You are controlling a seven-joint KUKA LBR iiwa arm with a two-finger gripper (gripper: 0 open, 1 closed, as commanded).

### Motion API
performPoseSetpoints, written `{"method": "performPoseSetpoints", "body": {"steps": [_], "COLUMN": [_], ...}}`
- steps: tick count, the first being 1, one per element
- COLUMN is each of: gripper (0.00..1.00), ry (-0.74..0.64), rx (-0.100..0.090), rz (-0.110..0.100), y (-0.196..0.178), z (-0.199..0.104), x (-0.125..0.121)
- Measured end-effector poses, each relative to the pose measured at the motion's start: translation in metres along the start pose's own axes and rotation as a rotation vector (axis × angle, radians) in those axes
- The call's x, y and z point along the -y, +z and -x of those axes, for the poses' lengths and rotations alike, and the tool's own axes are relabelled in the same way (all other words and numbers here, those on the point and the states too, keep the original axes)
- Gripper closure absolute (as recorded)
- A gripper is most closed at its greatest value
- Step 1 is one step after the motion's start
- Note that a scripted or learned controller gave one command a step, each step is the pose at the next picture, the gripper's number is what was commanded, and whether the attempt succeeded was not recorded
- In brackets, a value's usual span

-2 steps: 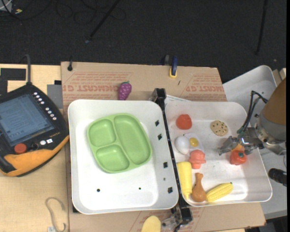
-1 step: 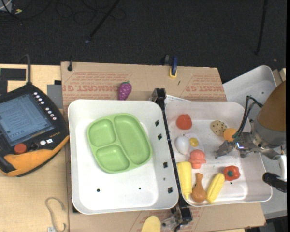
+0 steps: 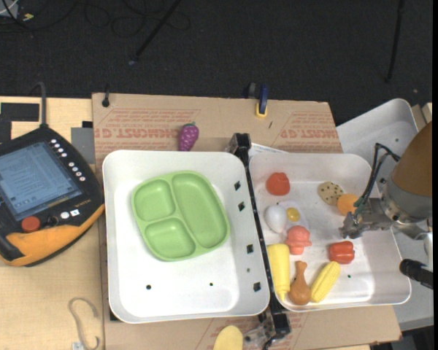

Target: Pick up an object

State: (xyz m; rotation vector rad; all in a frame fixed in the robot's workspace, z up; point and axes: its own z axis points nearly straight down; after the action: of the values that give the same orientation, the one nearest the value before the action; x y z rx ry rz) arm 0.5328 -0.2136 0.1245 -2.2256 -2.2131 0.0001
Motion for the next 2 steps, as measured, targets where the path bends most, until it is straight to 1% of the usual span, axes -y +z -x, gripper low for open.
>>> {"method": "performPoseSetpoints", "body": {"steps": [1,2], "gripper": [1.0,1.0], "ry": [-0.006,-0.006], "rx": [0.002,0.003], "rz": [0.005,0.006], "y": [-0.054,-0.106], "z": [-0.009,-0.008], "x": [-0.003,-0.004]}}
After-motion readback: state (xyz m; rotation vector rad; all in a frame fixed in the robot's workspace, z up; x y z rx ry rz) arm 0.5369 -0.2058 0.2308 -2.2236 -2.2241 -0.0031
